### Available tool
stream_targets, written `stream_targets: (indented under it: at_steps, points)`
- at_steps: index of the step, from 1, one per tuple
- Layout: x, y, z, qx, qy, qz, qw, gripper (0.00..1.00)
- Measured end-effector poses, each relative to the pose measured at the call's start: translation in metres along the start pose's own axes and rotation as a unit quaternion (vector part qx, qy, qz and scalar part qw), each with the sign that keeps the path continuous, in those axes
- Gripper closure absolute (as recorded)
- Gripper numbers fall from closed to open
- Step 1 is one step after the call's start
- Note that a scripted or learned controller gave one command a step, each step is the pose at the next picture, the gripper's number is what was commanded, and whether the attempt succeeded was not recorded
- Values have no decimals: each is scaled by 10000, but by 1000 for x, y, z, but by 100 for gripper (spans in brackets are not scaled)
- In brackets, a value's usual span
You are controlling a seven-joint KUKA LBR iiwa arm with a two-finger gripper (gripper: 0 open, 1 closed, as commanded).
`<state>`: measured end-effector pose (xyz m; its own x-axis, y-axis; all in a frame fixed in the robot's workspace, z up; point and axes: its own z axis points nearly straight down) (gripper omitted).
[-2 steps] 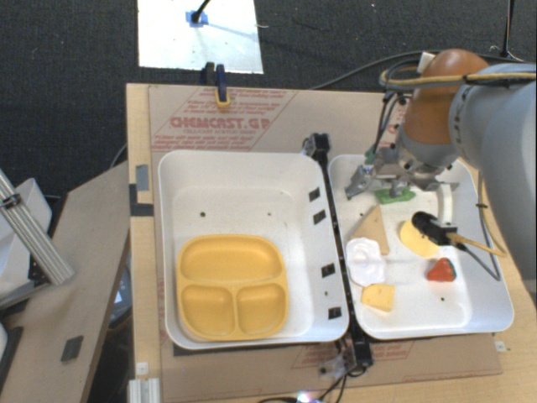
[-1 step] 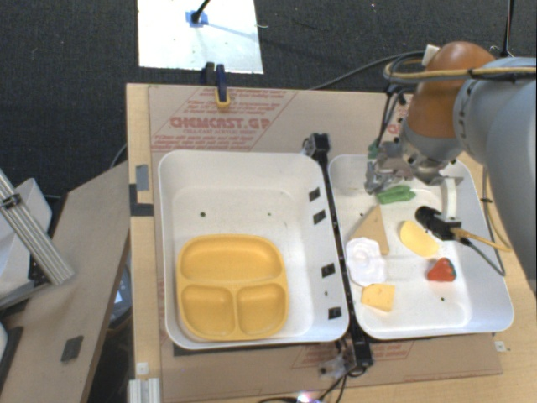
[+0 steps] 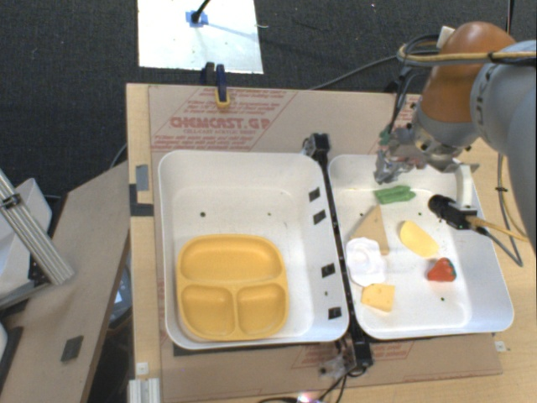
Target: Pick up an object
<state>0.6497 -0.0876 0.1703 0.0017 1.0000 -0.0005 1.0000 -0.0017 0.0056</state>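
Note:
My gripper (image 3: 388,171) hangs over the far left part of the right bin (image 3: 487,309), below the grey arm with its orange band. Just in front of it lies a small green pod (image 3: 393,195), close to the gripper's tip; whether they touch I cannot tell. Further forward in the same bin are a tan wedge (image 3: 372,226), a crumpled white piece (image 3: 365,259), a yellow cheese block (image 3: 378,296), a pale yellow oval piece (image 3: 418,239) and a red strawberry (image 3: 441,269).
The left bin (image 3: 243,179) holds a yellow divided tray (image 3: 233,285) in its front half. A black divider with clips (image 3: 329,225) runs between the bins. Cables trail along the right bin's right side.

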Motion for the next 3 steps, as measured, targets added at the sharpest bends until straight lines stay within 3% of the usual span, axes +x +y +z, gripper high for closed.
stream_targets:
  at_steps: [2, 3]
  points:
    - [-5, 8, -99, 3, 0, -28, 10000, 100]
    - [47, 11, -99, 15, 5, -52, 10000, 100]
